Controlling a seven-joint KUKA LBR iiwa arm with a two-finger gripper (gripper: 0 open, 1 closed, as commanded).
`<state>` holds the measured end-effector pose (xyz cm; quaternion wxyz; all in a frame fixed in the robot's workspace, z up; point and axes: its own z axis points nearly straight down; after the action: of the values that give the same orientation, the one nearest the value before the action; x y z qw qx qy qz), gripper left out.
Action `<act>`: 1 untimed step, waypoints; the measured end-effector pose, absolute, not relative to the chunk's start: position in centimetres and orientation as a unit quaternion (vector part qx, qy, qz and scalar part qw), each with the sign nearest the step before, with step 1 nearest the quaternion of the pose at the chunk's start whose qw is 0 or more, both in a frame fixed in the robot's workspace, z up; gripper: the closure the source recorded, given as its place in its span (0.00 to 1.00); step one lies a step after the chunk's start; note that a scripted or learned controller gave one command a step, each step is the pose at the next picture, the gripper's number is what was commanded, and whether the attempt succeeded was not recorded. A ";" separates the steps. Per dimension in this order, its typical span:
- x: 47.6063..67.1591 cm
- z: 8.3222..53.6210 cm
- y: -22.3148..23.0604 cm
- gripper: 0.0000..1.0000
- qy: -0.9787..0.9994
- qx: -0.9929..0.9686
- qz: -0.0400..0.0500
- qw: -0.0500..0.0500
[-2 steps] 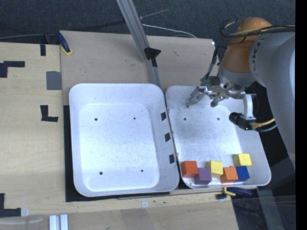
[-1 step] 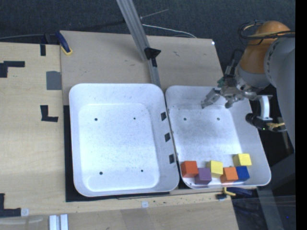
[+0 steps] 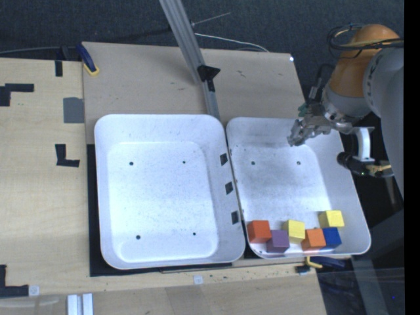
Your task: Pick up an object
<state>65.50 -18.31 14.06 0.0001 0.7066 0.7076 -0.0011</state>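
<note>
Your bench (image 3: pixel 151 77) carries two white bins side by side. The left bin (image 3: pixel 161 189) is the larger in view and sits near the middle of the bench. The right bin (image 3: pixel 282 176) touches it along one edge, where three small dark clips (image 3: pixel 229 188) sit on the seam.

Your arm (image 3: pixel 367 64) enters from the right, grey with its orange band above the wrist. A slanted metal pole (image 3: pixel 187 41) crosses the top of the bench and ends at a black bracket (image 3: pixel 208 74) just above the bins.

The gripper (image 3: pixel 300 135) sits over the far right corner of the right bin, well apart from the blocks. You cannot tell how its jaws stand: the tip is small and blurred here. Nothing shows between them.

The blocks all lie at the near end of the right bin. From left to right you have an orange block (image 3: pixel 258 230), a purple block (image 3: pixel 279 240) just beside it, a yellow block (image 3: pixel 296 230), a second orange block (image 3: pixel 314 238) touching a blue block (image 3: pixel 331 237), and a second yellow block (image 3: pixel 332 218) just behind the blue one.

Dark tape marks (image 3: pixel 64 155) lie on the bench left of the bins, and a blue and yellow clamp (image 3: pixel 87 59) sits at the far left corner.
</note>
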 end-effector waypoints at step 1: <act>65.5 15.1 -18.3 1.00 0.708 0.706 -0.001 0.000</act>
<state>65.53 -18.27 15.06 0.0005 0.7062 0.7080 -0.0011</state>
